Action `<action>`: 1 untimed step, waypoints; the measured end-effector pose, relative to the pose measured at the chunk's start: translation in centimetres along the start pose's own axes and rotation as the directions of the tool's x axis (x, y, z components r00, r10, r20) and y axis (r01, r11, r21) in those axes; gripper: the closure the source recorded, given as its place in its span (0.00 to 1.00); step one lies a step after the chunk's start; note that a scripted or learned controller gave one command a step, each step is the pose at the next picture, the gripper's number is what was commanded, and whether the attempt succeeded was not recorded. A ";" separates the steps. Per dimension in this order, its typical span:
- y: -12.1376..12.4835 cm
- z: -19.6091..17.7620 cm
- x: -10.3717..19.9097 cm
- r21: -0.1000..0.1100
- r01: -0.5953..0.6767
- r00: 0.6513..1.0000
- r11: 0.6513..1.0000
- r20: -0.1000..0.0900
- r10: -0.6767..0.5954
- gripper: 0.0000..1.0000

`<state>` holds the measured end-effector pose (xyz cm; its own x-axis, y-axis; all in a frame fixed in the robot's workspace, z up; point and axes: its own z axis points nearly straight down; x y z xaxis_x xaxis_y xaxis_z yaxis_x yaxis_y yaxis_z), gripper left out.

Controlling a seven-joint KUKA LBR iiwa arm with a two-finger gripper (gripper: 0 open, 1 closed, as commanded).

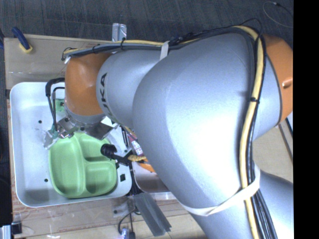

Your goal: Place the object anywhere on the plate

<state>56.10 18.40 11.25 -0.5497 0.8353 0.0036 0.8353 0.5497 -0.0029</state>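
Observation:
A light green divided plate [82, 168] lies in the left white bin [22, 148], toward its near side. My gripper [54, 132] hangs below the orange wrist band [82, 88], right at the plate's far left rim. Metal parts of the gripper overlap the rim, and I cannot make out any object held there. A small green thing [60, 104] shows in the bin just beyond the gripper, partly behind a black cable.
The grey arm [199, 118] covers most of the right bin and the bench. An orange item [143, 165] and a small colourful item [134, 146] peek out under the arm, by the wall between the bins. A blue-handled tool [21, 38] lies at the bench's far left corner.

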 end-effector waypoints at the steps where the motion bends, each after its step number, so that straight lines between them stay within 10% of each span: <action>1: -5.1 1.7 3.8 -0.014 -0.080 0.997 0.997 0.004 0.080 0.00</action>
<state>49.77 18.80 9.57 -0.4812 0.8766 -0.0008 0.8765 0.4812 0.0110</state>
